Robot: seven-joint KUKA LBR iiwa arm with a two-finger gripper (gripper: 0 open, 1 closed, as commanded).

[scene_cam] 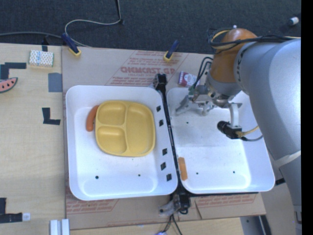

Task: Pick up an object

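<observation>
My gripper [193, 110] hangs over the back left part of the right bin [254, 180], below the orange wrist band. Its fingers [181, 107] are spread open and nothing sits between them. A small orange carrot-like piece [182, 168] lies at the right bin's left wall, well in front of the gripper. In the left bin [78, 180] a yellow divided plate [124, 128] lies flat. An orange sausage [90, 119] rests against the plate's left edge.
A small packet [186, 78] lies on the cardboard just behind the right bin. Two clamps [71, 44] [171, 50] hold the cardboard's back edge. A patterned block [41, 58] and a watermelon-slice toy [8, 84] lie far left on the bench.
</observation>
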